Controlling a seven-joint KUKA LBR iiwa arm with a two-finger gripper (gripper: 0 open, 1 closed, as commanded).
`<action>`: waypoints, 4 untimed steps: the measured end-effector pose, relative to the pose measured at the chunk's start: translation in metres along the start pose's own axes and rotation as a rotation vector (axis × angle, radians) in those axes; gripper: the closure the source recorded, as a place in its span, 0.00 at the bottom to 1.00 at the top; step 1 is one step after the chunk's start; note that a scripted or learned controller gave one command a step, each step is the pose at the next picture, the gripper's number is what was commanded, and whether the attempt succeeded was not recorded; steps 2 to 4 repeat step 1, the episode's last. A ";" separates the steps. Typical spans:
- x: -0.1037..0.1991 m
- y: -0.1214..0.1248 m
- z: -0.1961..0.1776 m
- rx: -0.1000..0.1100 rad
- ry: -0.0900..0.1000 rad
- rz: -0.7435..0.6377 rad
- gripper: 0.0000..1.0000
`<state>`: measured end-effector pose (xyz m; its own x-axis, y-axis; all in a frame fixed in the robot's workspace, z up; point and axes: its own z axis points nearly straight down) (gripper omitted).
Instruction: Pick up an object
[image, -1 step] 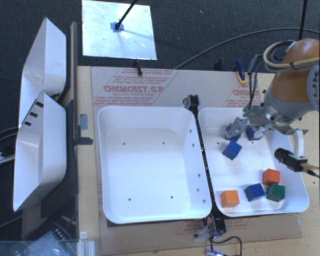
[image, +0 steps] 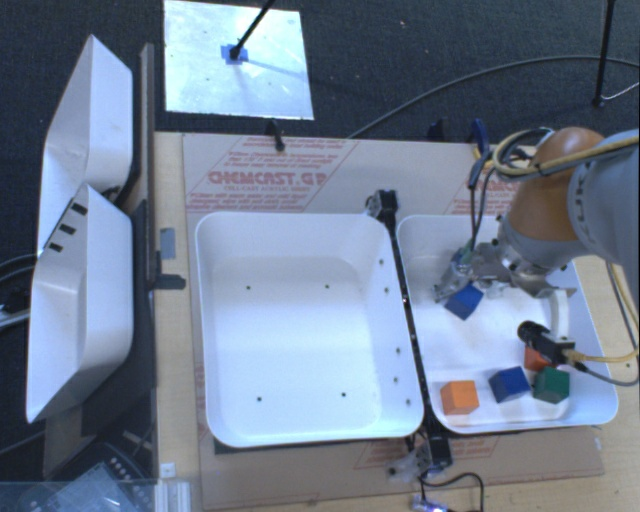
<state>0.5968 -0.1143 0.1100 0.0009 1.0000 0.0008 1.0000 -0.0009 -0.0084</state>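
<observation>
My gripper (image: 457, 283) is low in the right bin (image: 590, 300), near its upper left part, on the grey arm with the orange band (image: 548, 195). A blue block (image: 464, 301) lies tilted right at the gripper's tip, touching or nearly touching it. Whether the block is held cannot be told from this view. Along the front of the same bin sit an orange block (image: 459, 396), a second blue block (image: 509, 383), a green block (image: 551, 385) and a red block (image: 535, 357) partly hidden by a black part.
The left bin (image: 300, 330) is next to the right one, with a black divider (image: 400, 300) between them. Cables (image: 495, 160) hang behind the arm. A white tray (image: 85, 250) leans at the far left. A metal plate (image: 238, 60) lies at the back.
</observation>
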 end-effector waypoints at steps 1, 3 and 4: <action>0.000 0.003 -0.016 -0.011 -0.001 -0.001 1.00; 0.000 0.003 -0.016 -0.011 -0.001 -0.001 1.00; 0.000 0.003 -0.016 -0.011 -0.001 -0.001 1.00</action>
